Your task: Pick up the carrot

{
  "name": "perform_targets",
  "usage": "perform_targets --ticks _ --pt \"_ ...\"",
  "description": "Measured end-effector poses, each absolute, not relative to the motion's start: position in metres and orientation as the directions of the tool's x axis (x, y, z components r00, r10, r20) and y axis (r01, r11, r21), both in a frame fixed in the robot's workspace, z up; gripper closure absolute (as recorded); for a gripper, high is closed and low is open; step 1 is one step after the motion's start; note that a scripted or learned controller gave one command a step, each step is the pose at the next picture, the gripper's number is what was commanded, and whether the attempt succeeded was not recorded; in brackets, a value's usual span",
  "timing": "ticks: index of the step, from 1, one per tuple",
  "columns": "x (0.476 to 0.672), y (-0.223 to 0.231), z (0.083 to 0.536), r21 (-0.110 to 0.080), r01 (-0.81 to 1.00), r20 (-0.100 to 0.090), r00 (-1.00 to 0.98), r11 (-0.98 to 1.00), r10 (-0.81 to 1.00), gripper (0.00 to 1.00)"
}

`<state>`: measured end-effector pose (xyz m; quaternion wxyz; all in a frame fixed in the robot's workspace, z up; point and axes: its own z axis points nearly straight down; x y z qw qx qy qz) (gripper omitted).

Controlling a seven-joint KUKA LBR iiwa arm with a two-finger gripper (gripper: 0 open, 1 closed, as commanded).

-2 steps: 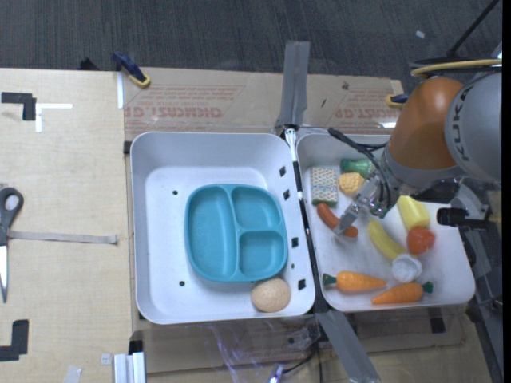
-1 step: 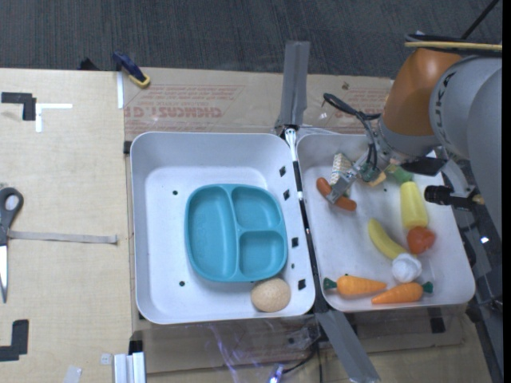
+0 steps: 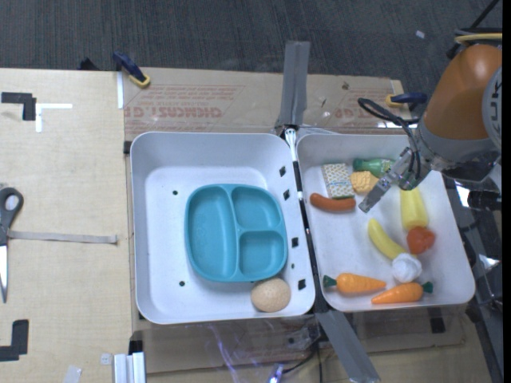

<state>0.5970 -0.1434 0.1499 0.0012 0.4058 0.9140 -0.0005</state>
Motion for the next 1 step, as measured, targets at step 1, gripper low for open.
perform_targets --ticks 1 --pt "0.6183 -0.1148 0.1031 0.012 0.750 -0.017 -0.661 0.661 0.750 0.00"
